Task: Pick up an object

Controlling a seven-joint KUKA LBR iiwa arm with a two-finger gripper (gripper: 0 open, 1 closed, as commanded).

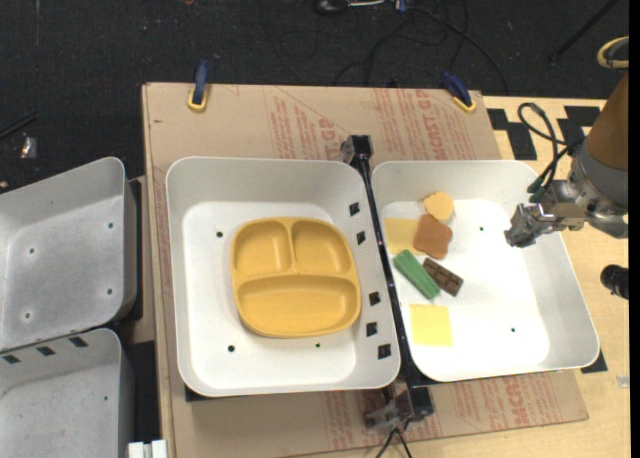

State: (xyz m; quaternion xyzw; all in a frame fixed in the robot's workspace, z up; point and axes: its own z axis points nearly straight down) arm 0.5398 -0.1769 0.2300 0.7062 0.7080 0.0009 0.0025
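The right bin point(540, 326) holds several small items near its left side: an orange round piece point(438, 206), a brown block point(433, 236), a green bar point(414, 274), a dark brown bar point(442, 276), a pale yellow square point(400, 233) and a bright yellow square point(431, 325). My gripper point(522, 229) hangs over the right part of this bin, well right of the items, with nothing seen between its fingers. The left bin point(200, 246) carries a yellow divided plate point(296, 277).
The grey arm with its orange band enters from the right edge above the right bin. A black divider point(378, 266) runs between the bins. Spare white bins point(60, 246) lie at the far left. Blue and yellow clamps hold the cardboard at the back.
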